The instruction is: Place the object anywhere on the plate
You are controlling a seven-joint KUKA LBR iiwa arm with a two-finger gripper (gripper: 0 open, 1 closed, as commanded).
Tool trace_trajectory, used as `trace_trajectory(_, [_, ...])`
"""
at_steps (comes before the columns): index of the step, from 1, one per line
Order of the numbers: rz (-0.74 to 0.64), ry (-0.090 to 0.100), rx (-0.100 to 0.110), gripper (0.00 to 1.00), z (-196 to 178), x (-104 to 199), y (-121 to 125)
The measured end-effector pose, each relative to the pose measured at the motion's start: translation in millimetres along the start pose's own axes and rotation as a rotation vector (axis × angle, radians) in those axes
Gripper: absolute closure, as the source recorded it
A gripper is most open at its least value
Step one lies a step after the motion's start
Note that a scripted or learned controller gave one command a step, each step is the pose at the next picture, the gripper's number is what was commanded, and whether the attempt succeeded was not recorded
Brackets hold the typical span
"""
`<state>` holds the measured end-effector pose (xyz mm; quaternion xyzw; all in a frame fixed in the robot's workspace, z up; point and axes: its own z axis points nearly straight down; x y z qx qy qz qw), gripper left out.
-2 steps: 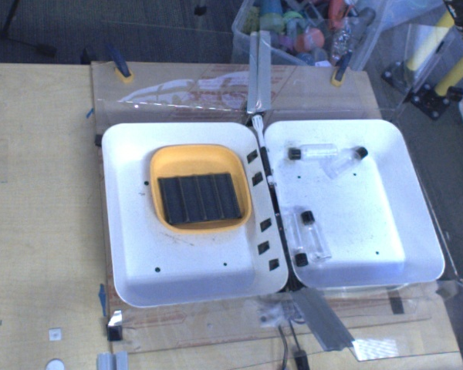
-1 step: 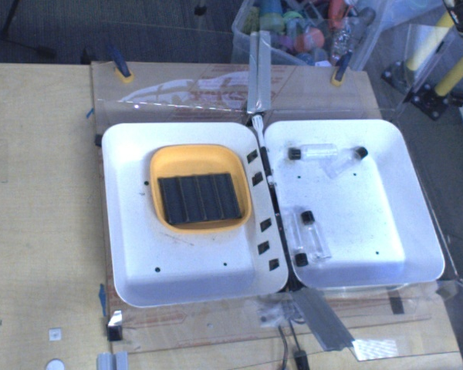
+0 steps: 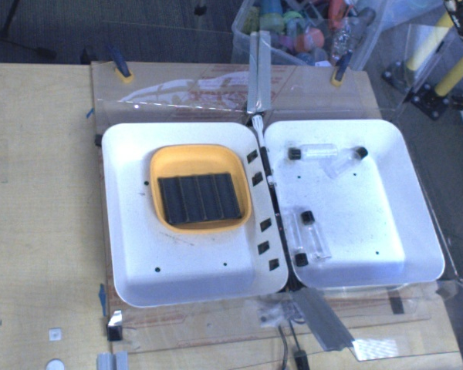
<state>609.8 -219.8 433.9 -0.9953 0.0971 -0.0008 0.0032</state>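
Note:
A yellow square plate (image 3: pixel 163 165) sits in the left white bin (image 3: pixel 127 237), toward its back. A black ridged rectangular object (image 3: pixel 200 197) lies flat on the plate and covers most of its floor. The right white bin (image 3: pixel 390 206) holds several small clear bottles with black caps: two near the back (image 3: pixel 315 153) (image 3: pixel 344 163) and two side by side by the left wall (image 3: pixel 312 236).
Black clips (image 3: pixel 264 223) line the wall between the two bins. A clear tub of colourful toys (image 3: pixel 309 14) stands behind the bench. Bare wooden tabletop (image 3: pixel 31 206) lies left of the bins. Yellow-and-black equipment (image 3: pixel 440 45) stands at the far right.

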Motion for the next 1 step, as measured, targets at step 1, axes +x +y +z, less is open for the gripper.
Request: trace_trajectory(1, [0.000, 0.000, 0.000, 1.00, 0.2, -5.4, 1.1])
